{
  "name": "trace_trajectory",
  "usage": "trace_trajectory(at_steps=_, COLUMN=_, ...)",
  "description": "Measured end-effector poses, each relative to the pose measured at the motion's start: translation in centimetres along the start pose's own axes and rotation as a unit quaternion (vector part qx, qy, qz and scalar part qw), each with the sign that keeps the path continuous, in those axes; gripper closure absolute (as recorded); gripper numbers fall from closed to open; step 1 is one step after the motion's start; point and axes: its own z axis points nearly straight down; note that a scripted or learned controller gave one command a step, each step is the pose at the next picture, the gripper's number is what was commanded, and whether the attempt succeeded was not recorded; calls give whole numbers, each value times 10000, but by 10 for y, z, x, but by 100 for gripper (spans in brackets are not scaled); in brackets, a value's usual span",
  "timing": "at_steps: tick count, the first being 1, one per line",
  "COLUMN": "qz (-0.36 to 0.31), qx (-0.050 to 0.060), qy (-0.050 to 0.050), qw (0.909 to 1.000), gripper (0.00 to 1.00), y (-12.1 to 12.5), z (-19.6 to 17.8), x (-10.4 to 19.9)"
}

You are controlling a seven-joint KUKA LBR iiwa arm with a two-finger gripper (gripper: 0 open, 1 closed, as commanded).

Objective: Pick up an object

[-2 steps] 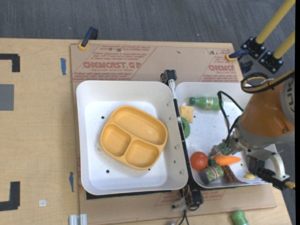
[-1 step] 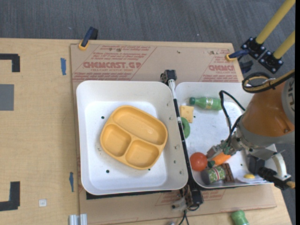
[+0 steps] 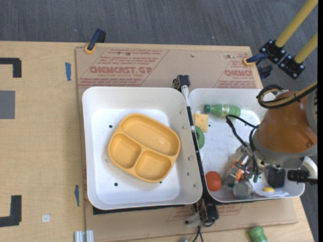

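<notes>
Counts on the bench

Two white bins; one yellow divided plate; one green bottle; one red ball.

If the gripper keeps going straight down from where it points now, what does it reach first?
Most likely the grey object under the gripper in the right bin, with the red ball just beside; depth is hard to judge from above.

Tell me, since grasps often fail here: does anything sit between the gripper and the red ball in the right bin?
Nothing visible does. The gripper is low in the right bin, and the red ball lies just to its left on bare floor.
</notes>
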Motion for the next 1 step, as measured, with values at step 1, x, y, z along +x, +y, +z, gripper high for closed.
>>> trace_trajectory(at_steps=1, qz=-782, qx=9, qy=10, qw=9969, gripper=0, y=21, z=1, x=-18)
